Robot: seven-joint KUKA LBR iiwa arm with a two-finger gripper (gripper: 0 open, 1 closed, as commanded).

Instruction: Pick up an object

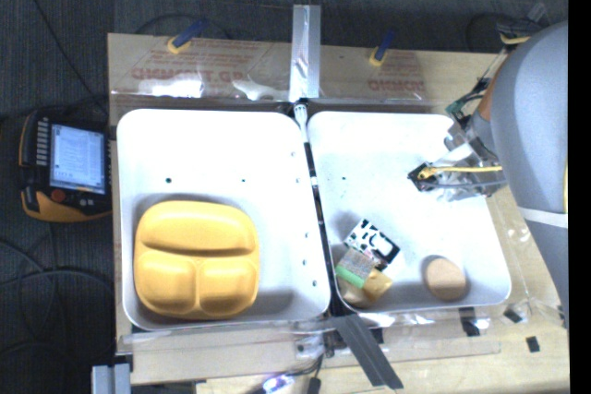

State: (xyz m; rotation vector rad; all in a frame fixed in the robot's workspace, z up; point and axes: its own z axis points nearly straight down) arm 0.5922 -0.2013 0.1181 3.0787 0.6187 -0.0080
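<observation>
The gripper [427, 176] sits at the right of the frame, too small and dark to tell its grip. The small packet [366, 260] – label unreadable – lies at the lower middle, beside a tan lump [445, 278].

Even overhead light, soft focus throughout

The two white bins [222, 143] read bright, nearly washed out, while the dark floor around them stays dim. Glare streaks the clear plastic sheet [231, 74] just behind the bins (its printing is illegible). Short soft shadows sit under the yellow block [196, 258] inside the left bin; fine detail is slightly blurred.
</observation>
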